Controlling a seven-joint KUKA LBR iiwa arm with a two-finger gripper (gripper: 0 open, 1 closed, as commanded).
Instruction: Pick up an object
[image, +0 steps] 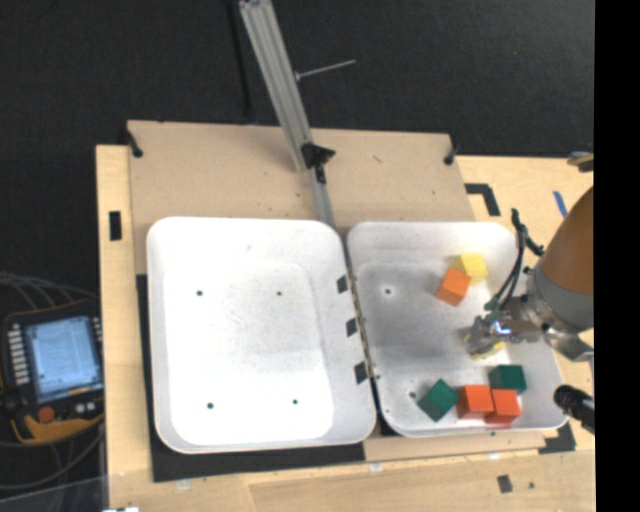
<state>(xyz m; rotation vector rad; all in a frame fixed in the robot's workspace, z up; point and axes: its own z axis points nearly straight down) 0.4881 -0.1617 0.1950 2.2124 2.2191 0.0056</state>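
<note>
fingers: gripper (487, 335) low over the right bin, near its right side; can't tell whether open or closed, too small and blurred
under gripper: a pale yellowish bit shows right at the tip; can't tell what it is or whether it is gripped
arm: grey wrist with orange band (570, 255) enters from the right edge, cables looping along it
right bin (400, 250): white, shallow, scuffed grey floor
blocks, upper: yellow block (471, 265) touching the orange block (453, 287) just below-left of it; both up-left of the gripper
blocks, lower: green block (437, 399), two orange-red blocks (490, 401) side by side, dark green block (508, 377) just above them; all near the front wall
left bin (245, 330): white, four small dark dots on its floor, butted against the right bin
counter (290, 170): tan board, black brackets at the corners
pole: metal strut (285, 85) slants from top down to the seam between bins
room: dark floor behind; handheld pendant with lit screen (55, 365) at left edge
</note>
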